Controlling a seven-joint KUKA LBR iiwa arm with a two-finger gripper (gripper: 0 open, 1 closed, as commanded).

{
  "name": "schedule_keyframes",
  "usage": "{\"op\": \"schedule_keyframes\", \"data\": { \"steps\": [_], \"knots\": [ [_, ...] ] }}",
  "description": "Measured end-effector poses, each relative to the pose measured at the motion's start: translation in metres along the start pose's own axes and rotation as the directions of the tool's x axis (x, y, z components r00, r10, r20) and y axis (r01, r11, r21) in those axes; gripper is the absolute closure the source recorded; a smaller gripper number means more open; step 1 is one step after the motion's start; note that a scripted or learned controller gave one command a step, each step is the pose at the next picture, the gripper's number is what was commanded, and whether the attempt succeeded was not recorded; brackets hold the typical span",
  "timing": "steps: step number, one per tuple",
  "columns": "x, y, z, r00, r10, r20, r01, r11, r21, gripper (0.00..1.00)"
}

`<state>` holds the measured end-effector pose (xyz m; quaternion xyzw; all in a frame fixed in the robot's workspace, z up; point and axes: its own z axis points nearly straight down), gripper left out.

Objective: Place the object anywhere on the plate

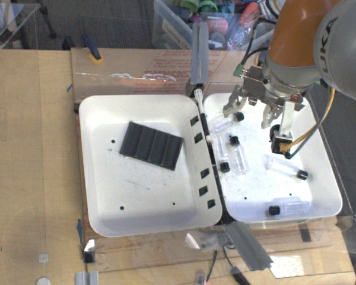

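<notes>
Wooden bench boards (29,159) are seen under two shallow white bins set side by side, with a tub of coloured clutter (219,5) behind them. The left bin (101,212) bears a dark ribbed plate (151,145), lying flat and slightly skewed near its middle. The right bin (326,200) bears several small clear objects with black caps (234,153) (vials, as far as can be told), scattered and partly overlapping near the divider. The grey arm (320,22) is seen reaching in from the right, and the gripper (255,108) hangs over the far part of the right bin with its fingers spread apart; nothing is seen between them.

The task is judged not yet begun in effect: the objects lie in the right bin, well apart from the plate. A failed grasp is the likeliest fault, since the clear bodies are slick and hard to locate, and two lying together may be pinched at once or nudged aside. A loosely held object could also be dropped while being carried over the divider.
</notes>
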<state>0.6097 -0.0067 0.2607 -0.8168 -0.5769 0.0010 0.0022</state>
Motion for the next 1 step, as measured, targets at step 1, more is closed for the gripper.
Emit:
{"op": "schedule_keyframes", "data": {
  "steps": [1],
  "knots": [
    [0.0141,-0.0288,0.0766,0.987,-0.159,0.002,0.159,0.987,-0.001,0.0]
  ]
}}
